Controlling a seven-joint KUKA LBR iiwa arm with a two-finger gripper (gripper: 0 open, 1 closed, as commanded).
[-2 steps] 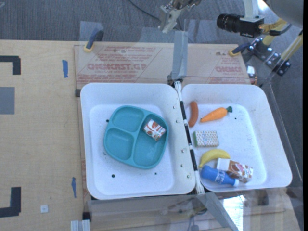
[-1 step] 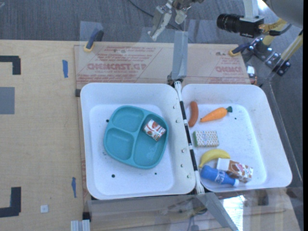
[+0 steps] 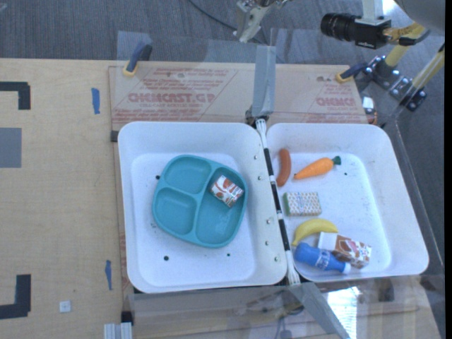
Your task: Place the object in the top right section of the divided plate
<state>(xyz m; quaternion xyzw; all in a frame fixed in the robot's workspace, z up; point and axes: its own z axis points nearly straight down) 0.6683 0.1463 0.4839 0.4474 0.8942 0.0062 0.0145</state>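
Carton is sitting in divided plate's top right section; sausage, carrot, banana are lying right of the plate.

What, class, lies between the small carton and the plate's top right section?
Nothing visible: the small carton already lies in the top right section of the teal divided plate, in the left bin.

Left bin has plenty of open floor around the teal plate; right bin is cluttered along its left and bottom.
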